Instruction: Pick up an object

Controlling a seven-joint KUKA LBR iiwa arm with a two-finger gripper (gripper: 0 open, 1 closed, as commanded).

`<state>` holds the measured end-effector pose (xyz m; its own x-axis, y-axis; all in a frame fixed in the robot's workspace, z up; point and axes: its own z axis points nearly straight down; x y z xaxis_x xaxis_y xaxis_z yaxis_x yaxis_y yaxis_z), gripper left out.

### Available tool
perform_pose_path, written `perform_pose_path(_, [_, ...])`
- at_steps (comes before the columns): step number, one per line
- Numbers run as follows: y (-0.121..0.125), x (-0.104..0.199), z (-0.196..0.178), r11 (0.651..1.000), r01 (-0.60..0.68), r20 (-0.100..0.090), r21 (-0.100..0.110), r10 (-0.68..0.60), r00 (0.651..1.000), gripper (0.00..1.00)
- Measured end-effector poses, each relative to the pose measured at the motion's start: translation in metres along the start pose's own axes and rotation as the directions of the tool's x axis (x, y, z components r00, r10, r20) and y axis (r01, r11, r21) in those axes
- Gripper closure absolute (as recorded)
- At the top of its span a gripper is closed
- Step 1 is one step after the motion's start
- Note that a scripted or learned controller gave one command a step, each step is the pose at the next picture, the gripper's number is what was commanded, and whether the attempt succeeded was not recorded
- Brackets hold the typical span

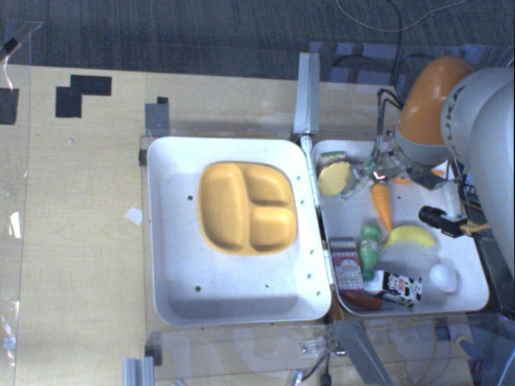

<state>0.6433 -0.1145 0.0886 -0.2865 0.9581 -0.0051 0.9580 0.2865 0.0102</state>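
— Where was the gripper (372,170)?

— Low over the far end of the right bin (475,296), just above the top of the carrot (381,204), beside a yellow lemon (334,178). Whether it had closed could not be told.

— And around it?

— A green bottle (369,248) and a banana (410,236) lay nearer the camera, with a white egg (442,277). The left bin (173,240) held a yellow divided tray (246,206).

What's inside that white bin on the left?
The left bin holds one yellow tray with three compartments, lying near the middle. Bare white floor shows around it. Whatever might lie beneath the tray is covered by it.
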Motion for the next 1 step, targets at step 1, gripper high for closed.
perform_pose_path(1, [0.0024,-0.0004,-0.0135,1.000,0.005,0.004,-0.006,-0.005,1.000,1.00])
